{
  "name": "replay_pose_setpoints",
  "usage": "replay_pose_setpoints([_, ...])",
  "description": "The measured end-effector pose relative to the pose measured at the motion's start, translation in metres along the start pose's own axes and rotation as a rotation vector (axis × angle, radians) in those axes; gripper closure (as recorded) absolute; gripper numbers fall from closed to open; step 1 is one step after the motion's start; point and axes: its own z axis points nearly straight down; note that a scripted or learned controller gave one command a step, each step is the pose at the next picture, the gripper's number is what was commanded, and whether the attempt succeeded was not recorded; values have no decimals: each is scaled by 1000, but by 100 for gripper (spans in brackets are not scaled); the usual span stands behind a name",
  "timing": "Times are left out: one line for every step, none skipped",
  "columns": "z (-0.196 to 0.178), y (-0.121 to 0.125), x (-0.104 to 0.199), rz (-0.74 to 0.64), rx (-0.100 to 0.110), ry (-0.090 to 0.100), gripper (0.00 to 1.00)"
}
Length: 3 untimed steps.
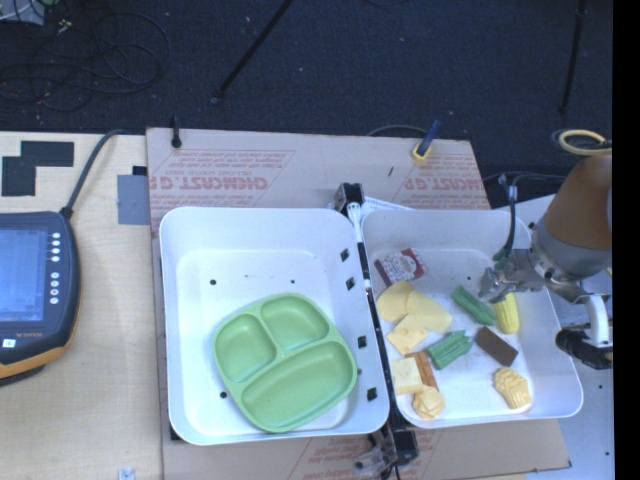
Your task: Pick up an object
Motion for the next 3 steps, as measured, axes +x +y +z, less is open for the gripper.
replay_pose_setpoints([0, 1, 3, -2, 2, 7, 0])
replay_pose_setpoints([23, -17, 61, -3, 26, 7, 0])
replay_pose_setpoints([24, 37, 34, -5, 22, 5, 0])
